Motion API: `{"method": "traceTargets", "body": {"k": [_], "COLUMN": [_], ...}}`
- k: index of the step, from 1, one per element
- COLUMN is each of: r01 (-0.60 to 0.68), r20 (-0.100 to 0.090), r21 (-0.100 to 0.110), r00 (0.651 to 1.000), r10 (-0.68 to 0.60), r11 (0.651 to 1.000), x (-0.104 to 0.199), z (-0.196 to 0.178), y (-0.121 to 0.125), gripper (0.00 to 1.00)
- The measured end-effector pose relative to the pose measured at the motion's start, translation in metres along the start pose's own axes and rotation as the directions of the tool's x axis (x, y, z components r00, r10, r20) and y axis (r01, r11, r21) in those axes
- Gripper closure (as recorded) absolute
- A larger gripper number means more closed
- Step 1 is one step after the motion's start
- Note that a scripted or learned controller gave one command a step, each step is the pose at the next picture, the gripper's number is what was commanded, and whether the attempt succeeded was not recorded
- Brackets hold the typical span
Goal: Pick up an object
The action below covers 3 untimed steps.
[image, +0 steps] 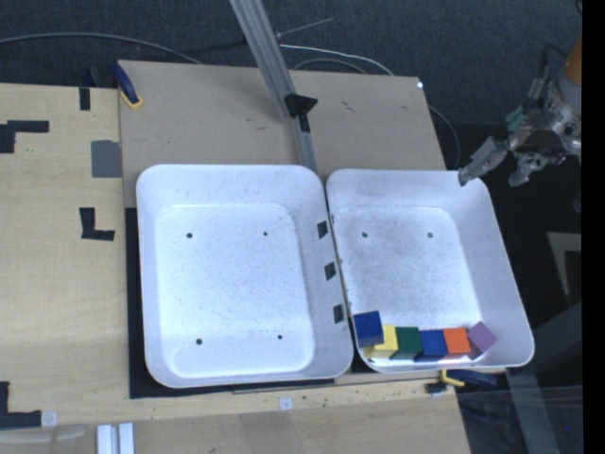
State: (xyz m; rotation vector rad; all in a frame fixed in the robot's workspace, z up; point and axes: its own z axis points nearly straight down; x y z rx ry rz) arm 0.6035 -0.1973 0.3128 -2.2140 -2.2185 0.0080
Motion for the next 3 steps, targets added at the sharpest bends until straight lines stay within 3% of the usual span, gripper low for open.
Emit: {"method": "traceTargets", "body": {"k": [1,3], "r01": [-0.003,0.001], "r20": [0.001,0.001], "r21": [-0.005,-0.007], "r00": [1.0,1.0], "r10": [0.003,-0.001], "r11": [1.0,1.0], "x": [0.002,0.036], "z": [-0.006,-0.008], "y": [-0.105,-0.106], "gripper": [0.0,0.0]}}
